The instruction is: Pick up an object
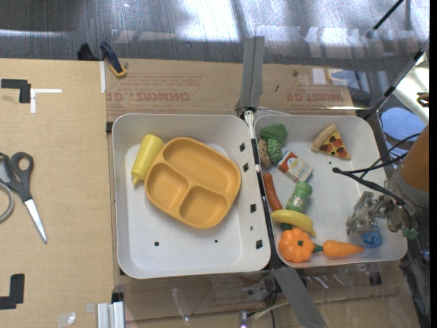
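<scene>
Your gripper [365, 219] hangs low over the near right corner of the right bin [321, 120], just above a small blue object [371, 238] that lies beside the tip of the carrot [340, 249]. How wide it stands cannot be told from this slant, and nothing shows held in it. This looks like the approach step, with the grasp not yet made. The pumpkin [296, 244], banana [292, 219] and green bottle [299, 197] lie to the left; the pizza slice [332, 142] sits far back. Next you need a straight descent onto the blue object, clear of the carrot and the bin wall.
</scene>
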Controlling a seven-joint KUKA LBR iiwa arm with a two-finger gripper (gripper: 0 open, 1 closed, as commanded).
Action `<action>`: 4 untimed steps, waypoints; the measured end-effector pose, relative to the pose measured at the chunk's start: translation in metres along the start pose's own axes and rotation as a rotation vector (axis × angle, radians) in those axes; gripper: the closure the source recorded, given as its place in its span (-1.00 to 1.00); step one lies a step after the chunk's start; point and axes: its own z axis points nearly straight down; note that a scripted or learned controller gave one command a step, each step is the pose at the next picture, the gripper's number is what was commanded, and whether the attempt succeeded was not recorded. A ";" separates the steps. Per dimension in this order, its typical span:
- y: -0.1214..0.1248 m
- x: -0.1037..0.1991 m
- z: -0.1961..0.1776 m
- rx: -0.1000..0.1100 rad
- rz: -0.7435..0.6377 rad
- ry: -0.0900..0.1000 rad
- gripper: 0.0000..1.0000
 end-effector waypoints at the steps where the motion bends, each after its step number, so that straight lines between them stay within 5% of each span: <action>1: 0.046 0.014 0.008 -0.002 0.176 0.008 1.00; 2: 0.123 0.032 0.009 0.003 0.613 0.009 1.00; 3: 0.123 0.030 0.007 0.001 0.614 0.001 -1.00; 4: 0.126 -0.021 0.008 0.005 0.777 0.006 -1.00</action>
